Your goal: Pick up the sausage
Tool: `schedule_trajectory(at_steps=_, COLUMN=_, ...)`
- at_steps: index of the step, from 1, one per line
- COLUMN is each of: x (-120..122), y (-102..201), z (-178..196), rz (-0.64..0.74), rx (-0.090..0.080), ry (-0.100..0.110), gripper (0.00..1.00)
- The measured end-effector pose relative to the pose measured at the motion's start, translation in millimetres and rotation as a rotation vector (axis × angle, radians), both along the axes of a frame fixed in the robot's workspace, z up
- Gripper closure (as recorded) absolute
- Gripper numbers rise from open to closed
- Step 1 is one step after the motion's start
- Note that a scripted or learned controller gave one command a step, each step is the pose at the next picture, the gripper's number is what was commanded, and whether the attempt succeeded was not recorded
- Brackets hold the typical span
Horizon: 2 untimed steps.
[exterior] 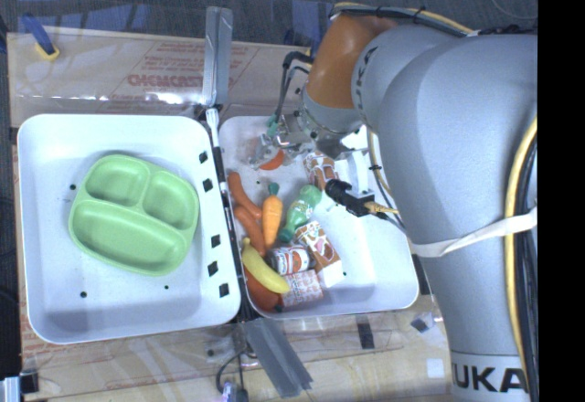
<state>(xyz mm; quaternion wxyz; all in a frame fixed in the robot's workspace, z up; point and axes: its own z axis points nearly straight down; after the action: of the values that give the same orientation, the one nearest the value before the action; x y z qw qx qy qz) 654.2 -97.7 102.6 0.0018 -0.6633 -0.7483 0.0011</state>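
The grey arm [457,172] reaches in from the right over the right bin [388,286], its orange band [340,62] above the wrist. The tool [279,137] hangs low at the far end of that bin, among cables and small clutter, and I cannot tell whether it is spread or pressed together. The sausage [241,195] lies along the left wall of the right bin, a reddish-brown length running toward the near end, just beside the carrot [271,217], which stands next to it. Near these sit a green bottle [302,211], a banana [262,270] toward the near corner, and a small can [291,260] beside printed packets. The left bin [46,300] holds a green divided plate [134,213]. Both bins rest on the surface [110,71].
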Motion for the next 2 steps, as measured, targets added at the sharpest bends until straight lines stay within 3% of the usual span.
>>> schedule_trajectory(at_steps=1, x=2.5, y=70.0, z=89.5, rz=-0.399, rx=-0.001, ry=-0.002, gripper=1.00)
schedule_trajectory(at_steps=2, x=-85.7, y=143.0, z=88.6, rz=-0.390, rx=-0.002, ry=0.002, gripper=1.00)
